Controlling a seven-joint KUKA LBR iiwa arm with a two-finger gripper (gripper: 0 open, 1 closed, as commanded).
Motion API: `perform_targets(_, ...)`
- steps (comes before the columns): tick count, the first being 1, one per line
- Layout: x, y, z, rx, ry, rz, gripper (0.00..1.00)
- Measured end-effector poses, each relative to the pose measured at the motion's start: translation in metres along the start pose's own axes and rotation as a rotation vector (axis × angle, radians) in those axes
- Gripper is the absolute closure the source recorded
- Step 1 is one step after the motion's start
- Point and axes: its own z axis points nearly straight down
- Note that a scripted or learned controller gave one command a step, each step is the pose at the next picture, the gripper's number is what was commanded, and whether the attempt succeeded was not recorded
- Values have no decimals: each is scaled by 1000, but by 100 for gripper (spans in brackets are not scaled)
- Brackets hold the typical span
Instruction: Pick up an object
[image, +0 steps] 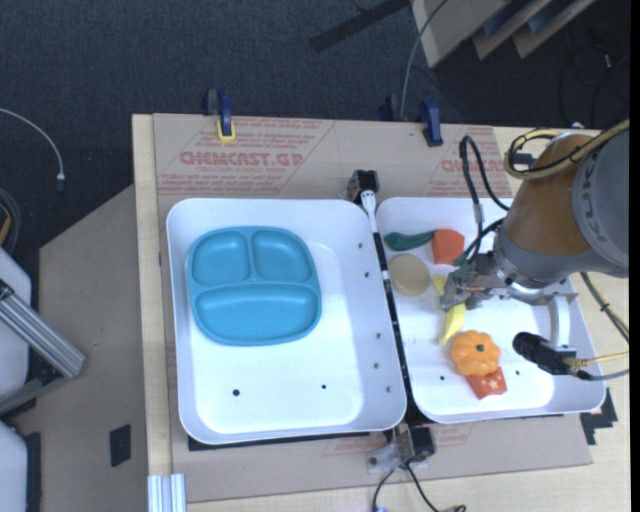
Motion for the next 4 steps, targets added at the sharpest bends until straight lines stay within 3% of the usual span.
perform_targets(3, 9, 2, -166, -7, -2, -2, 100)
perform_targets(4, 57, 20, -162, -3, -1, -6, 100)
